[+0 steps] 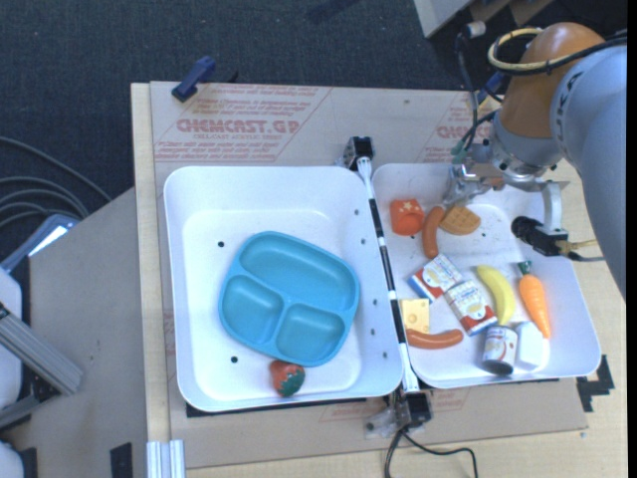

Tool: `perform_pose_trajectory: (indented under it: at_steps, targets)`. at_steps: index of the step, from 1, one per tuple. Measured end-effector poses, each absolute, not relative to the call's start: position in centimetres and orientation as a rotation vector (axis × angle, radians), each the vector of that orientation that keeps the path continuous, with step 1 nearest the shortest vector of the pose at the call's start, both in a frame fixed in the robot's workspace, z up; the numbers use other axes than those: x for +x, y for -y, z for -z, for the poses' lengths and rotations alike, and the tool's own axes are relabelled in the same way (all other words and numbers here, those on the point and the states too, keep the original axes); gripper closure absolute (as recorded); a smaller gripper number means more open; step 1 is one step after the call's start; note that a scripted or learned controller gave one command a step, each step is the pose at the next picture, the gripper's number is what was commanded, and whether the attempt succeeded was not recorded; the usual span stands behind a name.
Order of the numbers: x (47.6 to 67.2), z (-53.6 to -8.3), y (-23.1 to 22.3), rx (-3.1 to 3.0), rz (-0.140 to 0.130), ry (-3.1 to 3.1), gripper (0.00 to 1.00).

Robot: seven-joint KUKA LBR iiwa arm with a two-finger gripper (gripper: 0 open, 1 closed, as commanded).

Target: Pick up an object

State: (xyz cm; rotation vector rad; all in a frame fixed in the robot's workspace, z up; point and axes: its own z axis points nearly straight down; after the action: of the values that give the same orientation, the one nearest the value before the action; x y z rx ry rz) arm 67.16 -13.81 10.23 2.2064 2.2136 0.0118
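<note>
Two white bins sit side by side on the surface, and my gripper [466, 189] hangs over the far end of the right bin [582, 352], just above a round tan biscuit-like piece [461, 221]; whether my fingers are open or closed I cannot tell, and nothing is seen between them. Beside that piece lie a sausage [431, 229] and an orange-red block [405, 216]. Nearer in the same bin are a banana [497, 293], a carrot [536, 304], small cartons [454, 290], a second sausage [434, 340] and a can [498, 348]. In the left bin [189, 267] a blue divided tray [289, 297] lies with a strawberry [286, 376] at its near edge
</note>
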Motion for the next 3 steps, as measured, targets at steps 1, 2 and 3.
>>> perform_pose_trajectory:
  at_steps: [1, 2, 3]
  targets:
    - [67.1, -10.2, 13.8, 2.206, -0.011, -2.214, 0.00]
    - [59.3, -8.4, 12.5, 2.224, 0.002, -2.223, 0.00]
    - [59.4, -9.5, 12.4, 2.224, 0.000, -2.221, 1.00]
